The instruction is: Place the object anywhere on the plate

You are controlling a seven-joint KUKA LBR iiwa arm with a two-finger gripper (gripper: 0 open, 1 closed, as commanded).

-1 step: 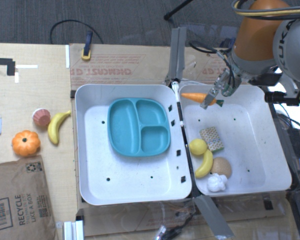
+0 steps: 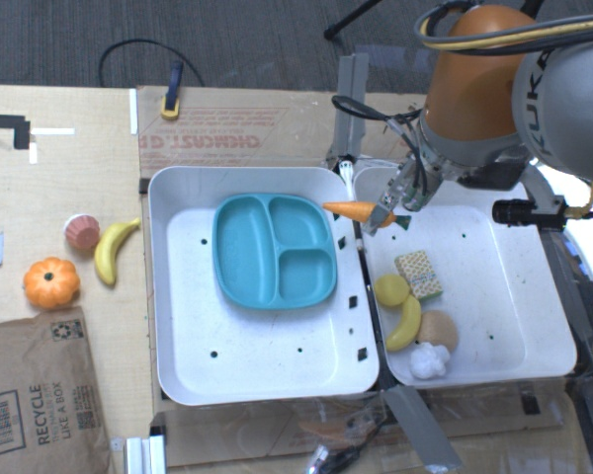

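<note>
Small orange toy carrot [image 2: 351, 209], tapered, smooth plastic by the look, green stub at its thick end. Likely light, rigid and somewhat slippery; best gripped across the thick end, where the two-finger gripper [image 2: 383, 217] is clenched on it now. Carrot hangs level, tip pointing over the right rim of the turquoise three-compartment plastic plate [image 2: 274, 251], above the wall between the two white bins.
</note>
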